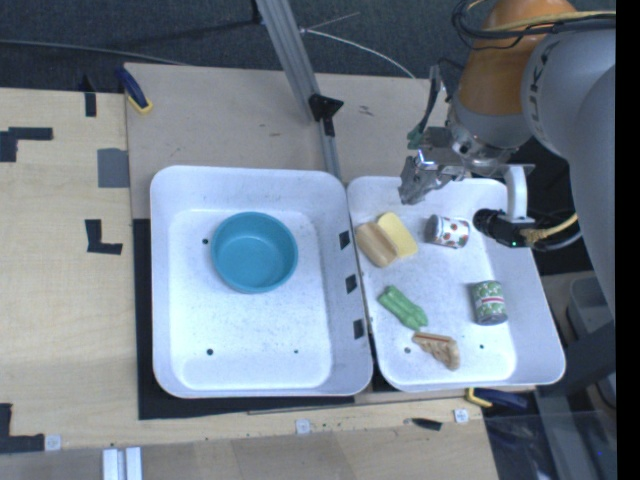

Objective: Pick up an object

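My gripper (417, 186) hangs over the back left part of the right bin (530, 368), above and just behind a yellow and tan sponge-like block (386, 239). Nothing shows between its fingers. To the right of the block lies a small white cup with red dots (449, 232). Further forward are a green toy (402, 306), a green-patterned can (488, 302) and a brown flat piece (438, 348).
The left bin (190, 358) holds a blue bowl (254, 252). A slanted metal pole (295, 53) rises behind the bins, ending at a black clamp (325, 107). The arm's grey body and orange band (505, 58) fill the upper right.
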